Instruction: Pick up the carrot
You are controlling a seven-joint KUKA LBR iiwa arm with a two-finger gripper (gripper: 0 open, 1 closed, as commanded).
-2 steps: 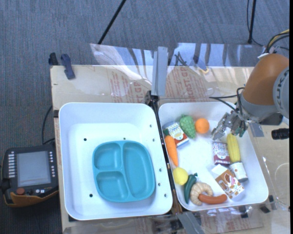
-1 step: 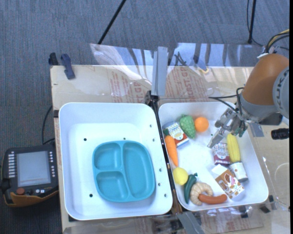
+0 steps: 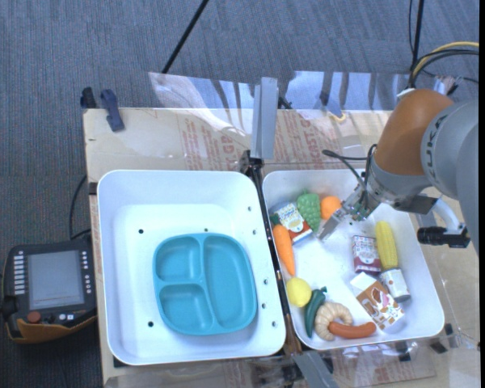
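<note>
The desk, topped with printed cardboard, carries two shallow white bins side by side: left bin, right bin.

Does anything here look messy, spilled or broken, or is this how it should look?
Nothing looks spilled or broken. The toy food lies jumbled in the right bin, the carrot at its left wall, and the blue divided plate sits slightly askew in the left bin. The gripper hovers among the food.

- The arm is cut off by the frame's right side.
- The gripper is too small to tell its state.
- Labels on the small packets are unreadable.
- The green vegetable lies partly under the croissant.
</note>
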